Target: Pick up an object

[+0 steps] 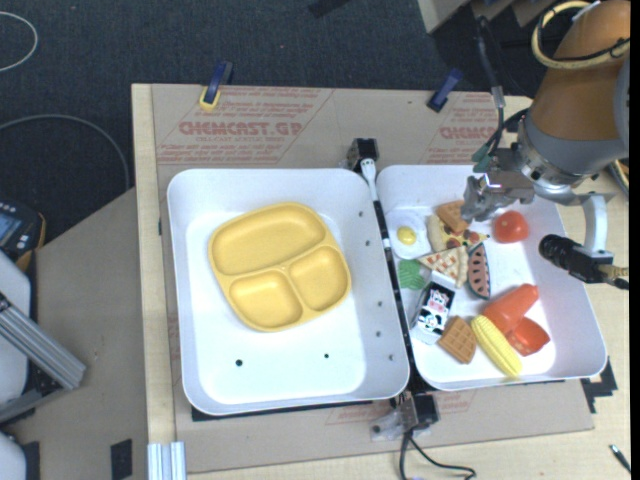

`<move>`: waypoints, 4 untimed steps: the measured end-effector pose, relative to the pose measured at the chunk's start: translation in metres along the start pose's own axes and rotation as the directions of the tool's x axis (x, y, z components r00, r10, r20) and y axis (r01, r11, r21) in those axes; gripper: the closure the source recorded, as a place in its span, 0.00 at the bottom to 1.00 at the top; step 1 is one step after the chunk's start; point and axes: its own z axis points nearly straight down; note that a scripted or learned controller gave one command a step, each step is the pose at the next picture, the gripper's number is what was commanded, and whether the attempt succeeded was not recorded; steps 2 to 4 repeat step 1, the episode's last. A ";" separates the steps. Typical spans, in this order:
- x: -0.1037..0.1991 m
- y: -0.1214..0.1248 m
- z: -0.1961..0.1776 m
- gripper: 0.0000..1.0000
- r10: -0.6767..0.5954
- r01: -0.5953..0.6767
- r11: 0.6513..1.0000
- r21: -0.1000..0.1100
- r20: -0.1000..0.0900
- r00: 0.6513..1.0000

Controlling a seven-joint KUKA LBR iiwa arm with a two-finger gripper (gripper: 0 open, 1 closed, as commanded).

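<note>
The right bin (575, 340) holds several toy foods: a fried egg (406, 235), a pizza slice (446, 263), a watermelon slice (479, 270), a red tomato (510, 227), a milk carton (434, 311), a waffle (459, 339), a corn cob (495, 345) and red-orange peppers (516, 316). My gripper (482, 202) hangs over the upper part of this bin, just above a brown bread-like piece (450, 216) and left of the tomato. Nothing shows between its fingers.
The left bin (200, 358) holds a yellow three-compartment plate (278, 265). Clamps sit at the bench's back edge, one at the left (212, 85) and one at the right (444, 90). A black fitting (572, 253) sticks out over the right bin's right side.
</note>
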 end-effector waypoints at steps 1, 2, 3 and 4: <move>-0.010 0.008 0.017 1.00 0.002 -0.002 1.000 0.004 0.000 1.000; -0.010 0.008 0.017 1.00 0.002 -0.002 1.000 0.004 0.000 1.000; -0.010 0.008 0.017 1.00 0.002 -0.002 1.000 0.004 0.000 1.000; -0.010 0.008 0.017 1.00 0.002 -0.002 1.000 0.004 0.000 1.000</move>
